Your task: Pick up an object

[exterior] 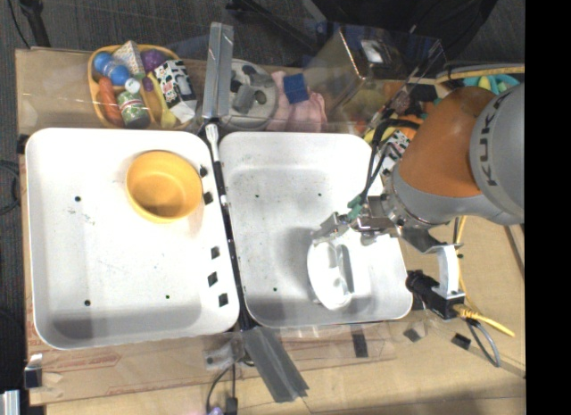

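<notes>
A white rounded dish (pixel 326 281) lies in the right bin (pixel 268 226), near its front right corner. My gripper (pixel 346 233) hangs just behind and over the dish's far edge, reaching in from the right. It is open with nothing between its fingers. A yellow bowl (pixel 163 186) sits upright in the left bin (pixel 89 261), toward its back.
Behind the bins stand a yellow basket (pixel 134 87) of small toys, a grey round part (pixel 248 92) and pink and blue items (pixel 299 101). A dark rail (pixel 223 235) divides the two bins. Cables and clutter lie at the right behind the arm.
</notes>
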Robot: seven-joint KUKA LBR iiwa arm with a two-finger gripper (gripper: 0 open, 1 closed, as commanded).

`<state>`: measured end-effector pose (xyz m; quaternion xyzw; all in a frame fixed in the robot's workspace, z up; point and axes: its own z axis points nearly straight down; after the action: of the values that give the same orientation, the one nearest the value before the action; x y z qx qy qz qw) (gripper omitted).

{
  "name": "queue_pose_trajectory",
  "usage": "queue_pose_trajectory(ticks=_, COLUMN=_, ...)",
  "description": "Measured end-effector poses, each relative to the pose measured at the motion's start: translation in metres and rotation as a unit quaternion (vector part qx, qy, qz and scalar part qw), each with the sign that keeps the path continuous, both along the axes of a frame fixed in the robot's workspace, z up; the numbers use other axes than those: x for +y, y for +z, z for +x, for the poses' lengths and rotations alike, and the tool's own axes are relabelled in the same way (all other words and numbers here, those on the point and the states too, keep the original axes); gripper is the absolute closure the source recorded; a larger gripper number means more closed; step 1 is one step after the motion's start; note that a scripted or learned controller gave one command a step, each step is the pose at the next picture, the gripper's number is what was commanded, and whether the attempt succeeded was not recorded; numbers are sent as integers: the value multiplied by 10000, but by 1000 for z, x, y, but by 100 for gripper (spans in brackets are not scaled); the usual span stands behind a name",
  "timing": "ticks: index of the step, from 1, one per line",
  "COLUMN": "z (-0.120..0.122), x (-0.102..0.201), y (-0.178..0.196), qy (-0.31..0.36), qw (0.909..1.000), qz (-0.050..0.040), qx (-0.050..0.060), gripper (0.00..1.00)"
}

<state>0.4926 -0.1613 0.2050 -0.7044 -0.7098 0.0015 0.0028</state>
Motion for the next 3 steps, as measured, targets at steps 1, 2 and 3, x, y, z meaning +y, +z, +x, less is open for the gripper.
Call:
queue_pose_trajectory(ticks=1, z=23, x=-1, y=-108, qy=152, qw=9999, qz=-3, qx=-6, gripper=0)
queue_pose_trajectory(ticks=2, z=55, x=46, y=-114, qy=259, qw=9997, qz=-5, qx=-13, gripper=0)
queue_pose_trajectory(ticks=3, z=64, x=-26, y=-92, qy=483, qw=9988, qz=-3, qx=-15, gripper=0)
